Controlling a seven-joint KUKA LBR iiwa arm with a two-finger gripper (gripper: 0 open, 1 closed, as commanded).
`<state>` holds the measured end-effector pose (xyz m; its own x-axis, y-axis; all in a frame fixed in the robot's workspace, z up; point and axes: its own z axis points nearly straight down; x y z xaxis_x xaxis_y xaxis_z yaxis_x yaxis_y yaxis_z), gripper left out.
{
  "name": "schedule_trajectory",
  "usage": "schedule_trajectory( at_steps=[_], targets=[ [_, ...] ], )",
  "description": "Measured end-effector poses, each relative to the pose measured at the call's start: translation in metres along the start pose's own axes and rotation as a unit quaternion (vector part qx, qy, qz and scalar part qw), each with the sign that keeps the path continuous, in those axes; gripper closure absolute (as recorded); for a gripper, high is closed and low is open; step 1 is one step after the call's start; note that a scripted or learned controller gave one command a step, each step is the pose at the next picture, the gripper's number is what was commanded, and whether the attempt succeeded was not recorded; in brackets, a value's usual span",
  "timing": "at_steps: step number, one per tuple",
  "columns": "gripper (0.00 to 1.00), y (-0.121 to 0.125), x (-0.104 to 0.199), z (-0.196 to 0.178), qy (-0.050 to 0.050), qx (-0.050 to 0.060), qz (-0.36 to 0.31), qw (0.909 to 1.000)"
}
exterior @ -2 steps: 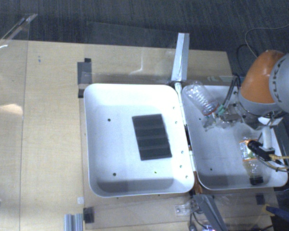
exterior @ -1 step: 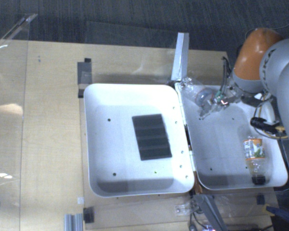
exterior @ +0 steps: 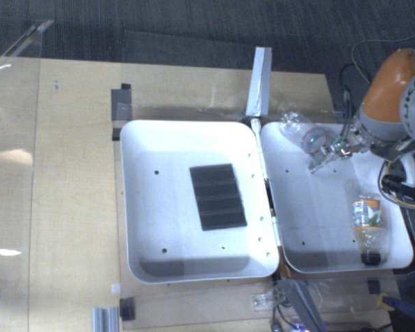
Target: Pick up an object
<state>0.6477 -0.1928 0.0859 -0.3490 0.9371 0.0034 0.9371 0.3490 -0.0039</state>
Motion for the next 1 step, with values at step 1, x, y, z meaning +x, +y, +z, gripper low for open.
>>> schedule_trajectory(
  at_steps=[1],
  targets=[
    [0.0, 0.0196, 0.0148, 0.0001, 0.0, 0.013, -0.029, 0.9995]
  ],
)
